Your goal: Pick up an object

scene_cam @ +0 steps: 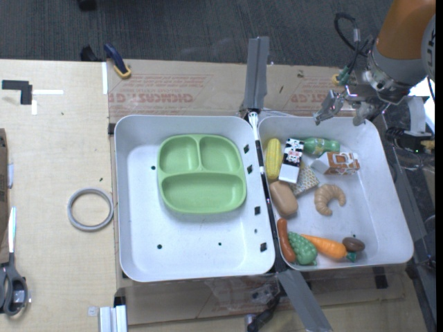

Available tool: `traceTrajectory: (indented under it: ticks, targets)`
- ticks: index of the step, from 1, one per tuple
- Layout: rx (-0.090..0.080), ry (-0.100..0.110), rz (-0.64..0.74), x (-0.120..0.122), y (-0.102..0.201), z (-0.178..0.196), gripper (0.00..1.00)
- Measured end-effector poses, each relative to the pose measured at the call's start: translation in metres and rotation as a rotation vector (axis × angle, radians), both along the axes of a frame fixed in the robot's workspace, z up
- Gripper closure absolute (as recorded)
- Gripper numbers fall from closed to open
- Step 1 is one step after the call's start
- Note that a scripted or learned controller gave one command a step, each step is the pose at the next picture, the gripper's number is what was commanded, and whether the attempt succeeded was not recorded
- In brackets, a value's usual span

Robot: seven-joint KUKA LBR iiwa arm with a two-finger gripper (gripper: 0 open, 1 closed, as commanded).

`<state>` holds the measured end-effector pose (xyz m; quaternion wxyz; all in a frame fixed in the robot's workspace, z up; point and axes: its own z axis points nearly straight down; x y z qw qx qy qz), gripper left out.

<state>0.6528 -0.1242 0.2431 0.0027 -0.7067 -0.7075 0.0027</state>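
Right now I see the hand (pixel 344 106) spread, gripping nothing, over the right bin (pixel 387 206) rim at upper right; descending here risks striking the rim, missing the toys.

Arm (pixel 408 26): orange band up top, grey/silver wrist below w/ metal fittings. Black cables loop along its side. Gripper (pixel 342 113): small, silver-grey, two thin fingers.
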Motion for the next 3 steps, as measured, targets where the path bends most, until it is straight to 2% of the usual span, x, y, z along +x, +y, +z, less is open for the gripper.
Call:
traceTrajectory:
  ticks: [1,2,3]
  targets:
    - [0.002,0.0,0.027,-0.109,-0.029,-0.105,0.0]
    - [0.002,-0.002,0.082,-0.12,-0.04,-0.155,0.0]
    - [0.002,0.0,0.078,-0.12,-0.041,-0.149,1.0]
